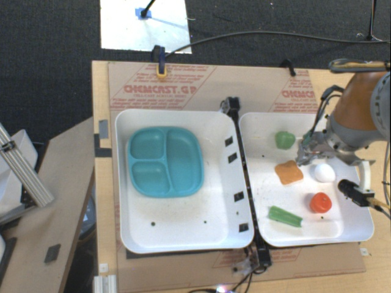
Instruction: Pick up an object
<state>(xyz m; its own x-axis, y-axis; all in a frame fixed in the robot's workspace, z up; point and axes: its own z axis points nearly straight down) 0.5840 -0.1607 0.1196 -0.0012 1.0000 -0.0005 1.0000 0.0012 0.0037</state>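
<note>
The right bin holds a green round piece, an orange wedge, a white egg-like ball, a red-orange round fruit and a long green pod. My gripper hangs low over this bin at the end of the grey and orange arm, between the green round piece and the white ball, just above the orange wedge's right side. Nothing shows between its fingers.
The left bin carries a teal divided plate. A black divider with clips separates the bins. Cables run over the cardboard behind, and a white sheet lies on the dark floor.
</note>
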